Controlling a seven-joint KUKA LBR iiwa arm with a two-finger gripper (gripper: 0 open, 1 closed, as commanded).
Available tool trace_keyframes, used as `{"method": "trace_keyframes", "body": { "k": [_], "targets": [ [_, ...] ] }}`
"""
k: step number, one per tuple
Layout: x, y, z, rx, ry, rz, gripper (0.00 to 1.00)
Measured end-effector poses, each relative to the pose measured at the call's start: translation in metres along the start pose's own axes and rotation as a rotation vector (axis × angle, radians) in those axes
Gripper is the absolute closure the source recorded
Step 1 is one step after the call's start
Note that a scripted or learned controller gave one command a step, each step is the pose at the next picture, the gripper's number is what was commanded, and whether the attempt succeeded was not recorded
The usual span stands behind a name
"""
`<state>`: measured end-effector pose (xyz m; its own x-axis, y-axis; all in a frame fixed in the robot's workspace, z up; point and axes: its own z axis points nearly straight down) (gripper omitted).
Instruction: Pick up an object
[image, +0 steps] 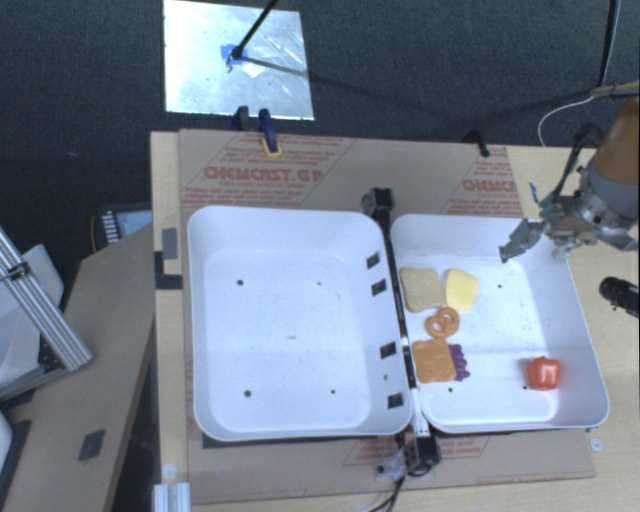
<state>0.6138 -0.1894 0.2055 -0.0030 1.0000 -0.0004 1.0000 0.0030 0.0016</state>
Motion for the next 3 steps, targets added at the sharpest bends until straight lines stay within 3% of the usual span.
{"method": "trace_keyframes", "body": {
  "k": [1,2,3],
  "targets": [
    [0.085,0.059,-0.035,-0.008,-0.001,-0.009,0.0],
    [0.08,0.056,-0.044,-0.005,-0.001,-0.006,1.0],
    [0.101,-0.008,-0.164,-0.004,0.001,-0.003,1.0]
  ]
}}
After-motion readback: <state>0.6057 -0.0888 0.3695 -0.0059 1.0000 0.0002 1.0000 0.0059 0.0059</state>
